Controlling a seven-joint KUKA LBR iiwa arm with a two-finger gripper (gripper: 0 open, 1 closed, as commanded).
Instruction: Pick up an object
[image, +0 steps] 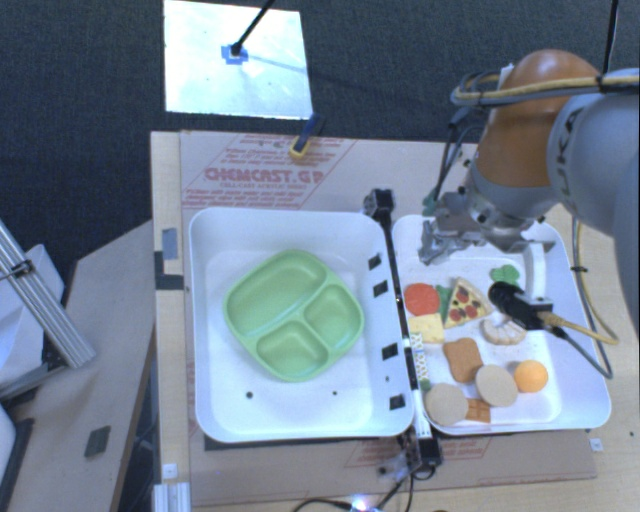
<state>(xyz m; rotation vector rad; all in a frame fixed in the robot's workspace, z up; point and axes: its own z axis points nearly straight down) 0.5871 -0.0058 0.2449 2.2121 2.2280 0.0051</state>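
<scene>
My gripper hangs over the far left part of the right bin, its fingertips just above the bin floor with nothing seen between them. Toy foods lie in front of it: a red tomato slice, a pizza slice, a yellow cheese slice, a brown toast piece, a tan round cookie, another tan round, an orange ball, a green leafy piece and a pale ring.
The left bin holds a green divided plate. A black divider with clips runs between the bins. A small orange cracker lies at the right bin's front.
</scene>
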